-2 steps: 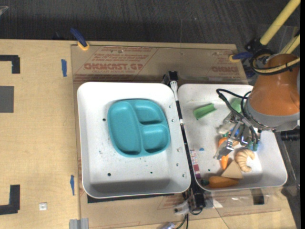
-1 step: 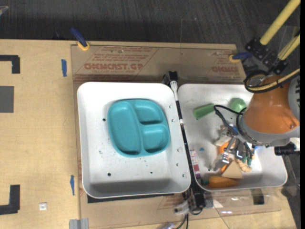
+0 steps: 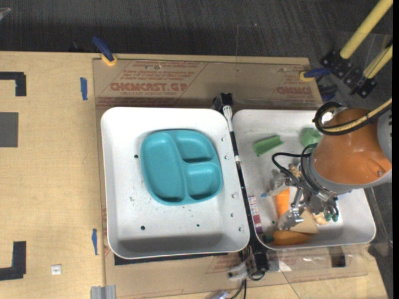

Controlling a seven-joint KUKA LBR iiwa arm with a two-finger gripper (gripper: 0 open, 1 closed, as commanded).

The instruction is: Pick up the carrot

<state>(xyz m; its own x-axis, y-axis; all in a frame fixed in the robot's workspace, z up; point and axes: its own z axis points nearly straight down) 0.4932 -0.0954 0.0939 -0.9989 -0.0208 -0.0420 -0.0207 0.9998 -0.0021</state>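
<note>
A tan table [image 3: 50, 185] carries two white bins. The left bin [image 3: 118, 217] holds a teal divided plate [image 3: 181, 165]. In the right bin [image 3: 361, 223], the jaws [image 3: 298, 212] hang low; whether clenched or released cannot be told. The carrot [image 3: 283, 199] lies just at their 10 o'clock. A green piece [image 3: 267, 144] rests toward 12 o'clock.

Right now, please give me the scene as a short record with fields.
left bin: holds a teal divided plate
right bin: carrot, green pieces, an orange item at its near wall
arm: over the right bin
gripper: low in the right bin, beside the carrot
grasp: cannot tell
</note>
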